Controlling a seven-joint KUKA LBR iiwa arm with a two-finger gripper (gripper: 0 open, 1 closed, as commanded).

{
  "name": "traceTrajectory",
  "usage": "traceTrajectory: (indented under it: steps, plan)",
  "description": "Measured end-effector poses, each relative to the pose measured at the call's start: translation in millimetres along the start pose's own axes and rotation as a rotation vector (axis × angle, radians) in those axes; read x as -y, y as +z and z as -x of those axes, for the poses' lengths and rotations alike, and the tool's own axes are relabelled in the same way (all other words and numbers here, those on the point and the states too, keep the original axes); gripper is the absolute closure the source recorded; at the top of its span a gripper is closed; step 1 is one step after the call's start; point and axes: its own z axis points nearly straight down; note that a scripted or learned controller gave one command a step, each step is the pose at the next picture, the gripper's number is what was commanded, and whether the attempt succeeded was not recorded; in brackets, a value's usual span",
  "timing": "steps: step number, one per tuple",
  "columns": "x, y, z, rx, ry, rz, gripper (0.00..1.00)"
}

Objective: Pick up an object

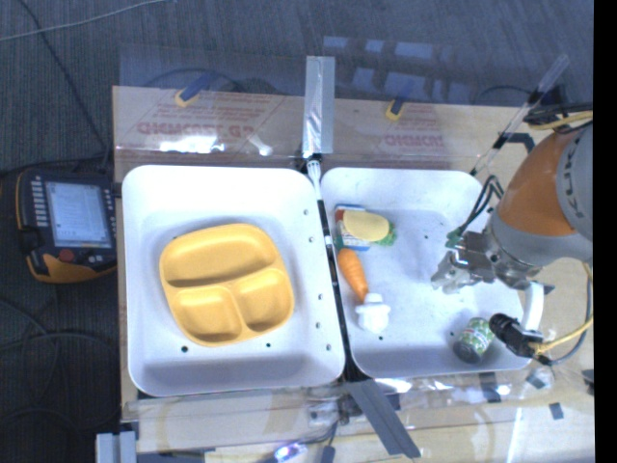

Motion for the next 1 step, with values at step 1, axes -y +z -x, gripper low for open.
traceTrajectory:
  steps: [1]
  plan:
    - [-22.4,-18.1,10.2,0.000,-0.126,0.000,1.00]
